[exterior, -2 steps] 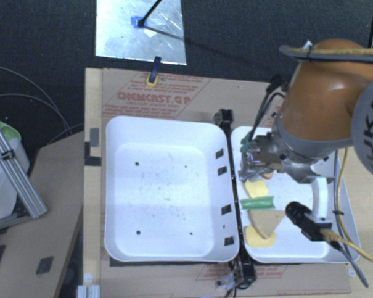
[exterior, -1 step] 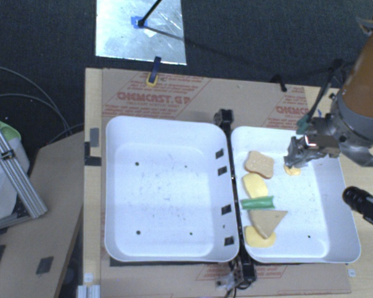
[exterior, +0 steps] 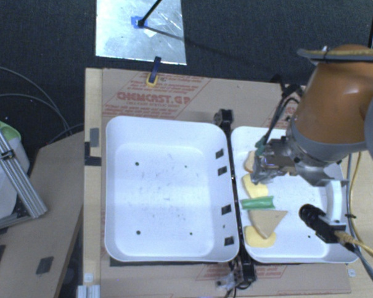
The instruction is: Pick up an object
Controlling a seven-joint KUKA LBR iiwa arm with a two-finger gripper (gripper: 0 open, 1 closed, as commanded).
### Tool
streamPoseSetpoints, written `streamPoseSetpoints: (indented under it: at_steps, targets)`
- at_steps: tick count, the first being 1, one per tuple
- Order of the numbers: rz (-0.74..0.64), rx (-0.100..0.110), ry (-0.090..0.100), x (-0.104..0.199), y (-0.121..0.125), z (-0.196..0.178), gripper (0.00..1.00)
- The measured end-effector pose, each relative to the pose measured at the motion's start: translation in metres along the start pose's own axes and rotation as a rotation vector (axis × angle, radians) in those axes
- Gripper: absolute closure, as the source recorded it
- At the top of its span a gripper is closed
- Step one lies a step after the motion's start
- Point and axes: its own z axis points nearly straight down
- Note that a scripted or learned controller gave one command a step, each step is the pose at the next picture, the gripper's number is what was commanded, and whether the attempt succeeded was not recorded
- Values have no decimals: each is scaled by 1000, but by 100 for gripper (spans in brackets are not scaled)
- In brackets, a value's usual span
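Note:
My gripper [exterior: 260, 175] hangs low over the left part of the right bin [exterior: 305, 255], under the big orange wrist. Right below and beside it lies a pale yellow piece [exterior: 256, 188]. A tan piece [exterior: 250, 160] peeks out at the gripper's upper left. A green flat strip [exterior: 257, 203] lies just in front of the yellow piece. Nearer the bin's front lie a tan wedge [exterior: 269, 222] and a yellow round piece [exterior: 260, 238]. The arm hides the bin's back part.
The left bin [exterior: 166, 191] sits alongside, its wall touching the right bin along black clips [exterior: 225, 172]. Both bins rest on a cardboard sheet [exterior: 164, 95]. A shiny metal plate [exterior: 141, 25] lies beyond the bench. Aluminium rails [exterior: 12, 175] stand at the far left.

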Motion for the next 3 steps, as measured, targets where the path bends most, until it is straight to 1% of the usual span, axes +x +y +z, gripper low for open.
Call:
streamPoseSetpoints:
  at_steps: [1, 2, 3]
  targets:
    - [2, -6, 0, 10, 0, -20, 100]
    - [2, -5, -1, 10, 0, -19, 0]
    - [6, 12, -2, 11, -3, 128, 0]
